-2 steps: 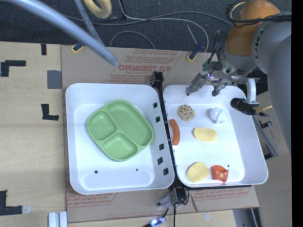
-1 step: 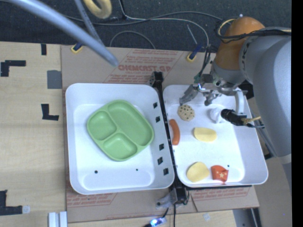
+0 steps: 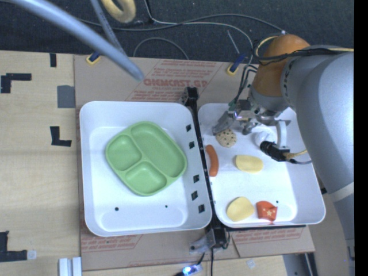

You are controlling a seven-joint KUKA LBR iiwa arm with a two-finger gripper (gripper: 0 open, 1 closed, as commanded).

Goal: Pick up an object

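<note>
My gripper (image 3: 233,126) hangs over the back left of the right bin (image 3: 305,197), open, with its wrist reaching in from the right. A round tan cookie with dark chips (image 3: 227,138) lies on the bin floor just in front of the fingertips, not held. An orange sausage (image 3: 212,160) lies along the bin's left wall. A pale yellow potato-shaped piece (image 3: 248,164) rests mid-bin. At the front are a yellow lemon-like piece (image 3: 240,209) and a small red piece (image 3: 266,210).
The left bin (image 3: 95,171) holds a green divided plate (image 3: 146,157). A black divider (image 3: 198,154) runs between the bins. The arm's grey body (image 3: 328,108) covers the right bin's far right side. Cables (image 3: 172,33) trail behind the bins.
</note>
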